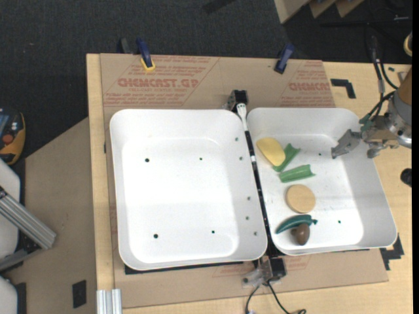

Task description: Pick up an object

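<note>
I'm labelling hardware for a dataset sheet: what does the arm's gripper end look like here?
The gripper is grey metal, with slim pale-grey fingers jutting from a blockier grey wrist housing. Thin dark cables loop above it. No markings are legible.

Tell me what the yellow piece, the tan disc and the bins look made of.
Yellow piece: likely smooth plastic or rubber; even colour, soft sheen.
Tan disc: matte, possibly wood or foam; flat, dull face, hard to tell.
Bins: thin glossy white plastic; rounded moulded corners, light glare.

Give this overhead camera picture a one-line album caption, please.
End effector hovers over right bin holding yellow, green, tan and brown items.
</note>
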Motion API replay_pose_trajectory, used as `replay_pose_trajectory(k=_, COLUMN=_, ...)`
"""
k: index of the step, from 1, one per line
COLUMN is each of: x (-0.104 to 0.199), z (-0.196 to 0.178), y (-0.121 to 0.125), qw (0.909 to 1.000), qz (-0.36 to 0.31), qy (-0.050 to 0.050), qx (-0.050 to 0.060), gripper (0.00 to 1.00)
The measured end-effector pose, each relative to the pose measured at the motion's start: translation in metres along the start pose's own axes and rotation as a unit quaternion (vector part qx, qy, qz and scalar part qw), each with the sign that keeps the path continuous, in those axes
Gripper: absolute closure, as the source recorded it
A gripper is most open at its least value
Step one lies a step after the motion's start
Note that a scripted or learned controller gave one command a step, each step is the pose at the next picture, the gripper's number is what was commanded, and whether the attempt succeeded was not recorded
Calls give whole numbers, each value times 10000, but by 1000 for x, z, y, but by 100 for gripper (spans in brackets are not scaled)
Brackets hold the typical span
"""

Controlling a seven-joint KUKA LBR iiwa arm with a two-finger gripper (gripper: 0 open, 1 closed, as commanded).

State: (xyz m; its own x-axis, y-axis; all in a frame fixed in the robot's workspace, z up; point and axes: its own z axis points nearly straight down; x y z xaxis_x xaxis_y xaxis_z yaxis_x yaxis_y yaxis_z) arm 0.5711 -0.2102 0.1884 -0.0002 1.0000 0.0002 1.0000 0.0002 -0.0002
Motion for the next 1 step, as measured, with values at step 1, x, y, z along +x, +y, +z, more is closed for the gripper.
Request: replay_pose_trajectory(k=1, x=-15, z=-139, y=28, qw=9999, qz=-8, qy=-44, qx=-95, gripper=0)
